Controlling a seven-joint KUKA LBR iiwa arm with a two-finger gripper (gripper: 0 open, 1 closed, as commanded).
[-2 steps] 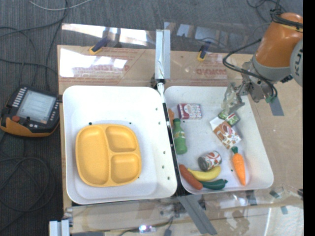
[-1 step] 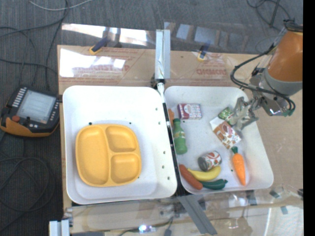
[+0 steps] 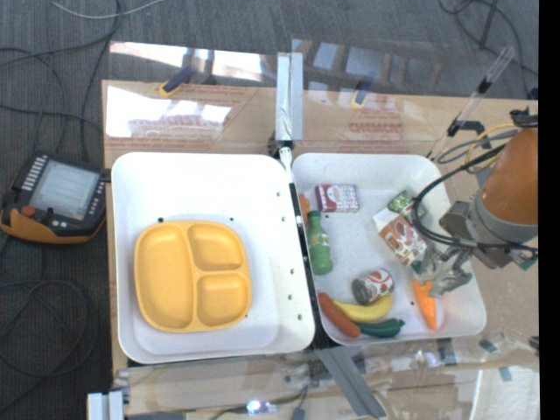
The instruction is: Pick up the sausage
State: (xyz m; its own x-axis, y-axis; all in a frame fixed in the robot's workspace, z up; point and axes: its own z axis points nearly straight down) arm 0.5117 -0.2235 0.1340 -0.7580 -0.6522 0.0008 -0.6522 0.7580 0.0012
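Observation:
The sausage (image 3: pixel 338 315), reddish brown, lies at the front left of the right bin (image 3: pixel 385 171), just left of a yellow banana (image 3: pixel 366 309). My gripper (image 3: pixel 442 275) hangs over the right side of that bin, above the top of an orange carrot (image 3: pixel 425 305). It is well to the right of the sausage, with the banana and a round tin (image 3: pixel 374 284) between them. The grey wrist with its orange band (image 3: pixel 516 182) reaches in from the right.
A dark green vegetable (image 3: pixel 381 327) lies under the banana. A green bottle (image 3: pixel 320 245), a red and white box (image 3: pixel 337 198) and a snack packet (image 3: pixel 401 237) share the right bin. A yellow divided plate (image 3: pixel 192 274) sits in the left bin (image 3: pixel 131 182).

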